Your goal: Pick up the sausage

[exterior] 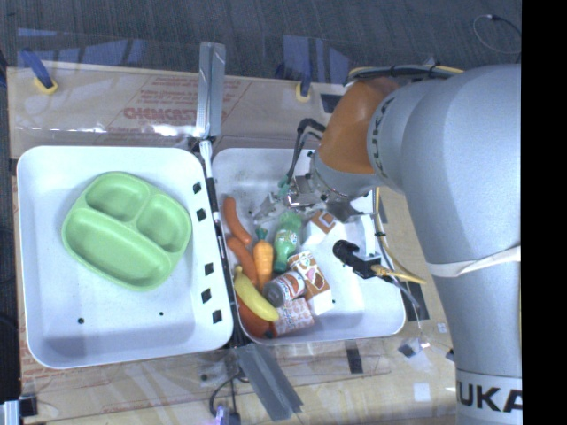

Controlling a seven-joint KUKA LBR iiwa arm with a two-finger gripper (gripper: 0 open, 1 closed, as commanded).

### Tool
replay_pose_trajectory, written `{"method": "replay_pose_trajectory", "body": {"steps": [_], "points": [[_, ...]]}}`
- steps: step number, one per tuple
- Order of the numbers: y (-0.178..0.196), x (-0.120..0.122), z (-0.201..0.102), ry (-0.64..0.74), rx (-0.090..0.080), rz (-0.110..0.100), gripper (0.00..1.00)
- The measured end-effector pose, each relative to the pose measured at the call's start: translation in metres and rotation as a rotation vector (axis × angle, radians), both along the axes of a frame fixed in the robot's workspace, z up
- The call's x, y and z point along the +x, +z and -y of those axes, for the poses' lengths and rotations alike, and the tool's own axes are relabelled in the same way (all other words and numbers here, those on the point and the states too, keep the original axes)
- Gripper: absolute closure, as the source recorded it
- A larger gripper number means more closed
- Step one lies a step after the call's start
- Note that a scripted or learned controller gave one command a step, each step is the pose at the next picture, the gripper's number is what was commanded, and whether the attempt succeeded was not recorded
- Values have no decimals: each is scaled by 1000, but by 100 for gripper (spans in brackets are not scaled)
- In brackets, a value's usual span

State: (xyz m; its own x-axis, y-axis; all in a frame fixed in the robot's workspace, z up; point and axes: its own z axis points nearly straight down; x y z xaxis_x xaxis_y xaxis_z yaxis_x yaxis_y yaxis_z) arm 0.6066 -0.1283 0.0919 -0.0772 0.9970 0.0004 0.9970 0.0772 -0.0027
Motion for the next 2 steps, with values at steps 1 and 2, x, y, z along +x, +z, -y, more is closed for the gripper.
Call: {"method": "replay_pose_trajectory", "body": {"steps": [1,2], "points": [[0,50,-32,-283,0,1,0],[0,51,-13,-125,-1,2,0]]}}
